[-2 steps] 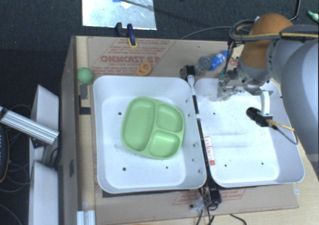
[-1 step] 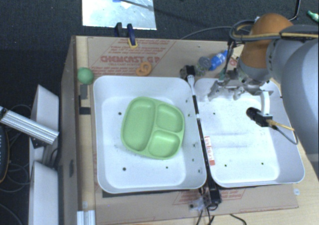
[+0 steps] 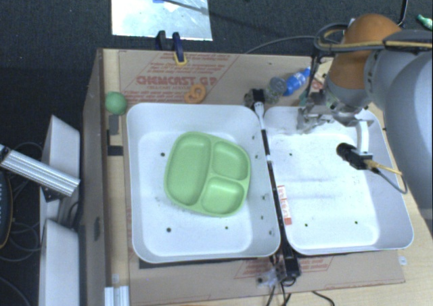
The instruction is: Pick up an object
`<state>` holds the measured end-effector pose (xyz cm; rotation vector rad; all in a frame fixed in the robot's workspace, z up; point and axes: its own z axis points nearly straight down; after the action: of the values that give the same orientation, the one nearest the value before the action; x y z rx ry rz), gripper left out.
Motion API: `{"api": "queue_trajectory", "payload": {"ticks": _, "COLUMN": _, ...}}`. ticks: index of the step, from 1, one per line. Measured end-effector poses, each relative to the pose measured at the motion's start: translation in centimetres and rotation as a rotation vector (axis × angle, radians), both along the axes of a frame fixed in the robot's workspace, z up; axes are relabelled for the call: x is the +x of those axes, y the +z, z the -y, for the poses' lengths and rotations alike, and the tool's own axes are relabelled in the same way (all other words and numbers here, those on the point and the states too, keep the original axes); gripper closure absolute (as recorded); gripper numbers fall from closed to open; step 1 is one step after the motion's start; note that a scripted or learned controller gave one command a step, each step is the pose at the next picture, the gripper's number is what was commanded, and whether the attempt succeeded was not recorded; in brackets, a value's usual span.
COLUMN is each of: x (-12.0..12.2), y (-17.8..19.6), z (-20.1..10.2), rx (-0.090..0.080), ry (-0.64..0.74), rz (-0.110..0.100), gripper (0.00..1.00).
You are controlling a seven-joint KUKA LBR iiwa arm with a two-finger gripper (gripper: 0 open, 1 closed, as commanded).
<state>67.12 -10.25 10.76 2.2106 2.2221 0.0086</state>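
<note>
Green divided plate (image 3: 206,173) is lying flat in the left bin (image 3: 145,230), approx. mid-bin, its 3 compartments facing up, turned a bit askew to the bin walls. Tool (image 3: 312,119) is hanging over the back left corner of the right bin (image 3: 338,230), close to the rim and well apart from the plate, w/ the edge where the 2 bins meet running btw. them. Can't tell whether the tool is wide or narrow: too small & blurred here. Arm (image 3: 399,88) is reaching in from the right, orange band (image 3: 362,47) showing above the wrist.

Outside the bins: green ball (image 3: 116,102) is sitting at the counter (image 3: 230,68) left edge, just beside the left bin's back corner. Orange pretzel-shaped thing (image 3: 195,93) is lying behind the left bin. Blue & grey bottle-like thing (image 3: 289,84) is lying behind the right bin, near the tool.
</note>
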Motion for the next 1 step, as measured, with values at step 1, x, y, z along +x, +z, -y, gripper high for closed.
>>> {"api": "queue_trajectory", "payload": {"ticks": 1, "x": -0.01, "y": -0.01, "z": 0.00, "rx": 0.000, "ry": 0.000, "rz": 0.000, "gripper": 0.00}}
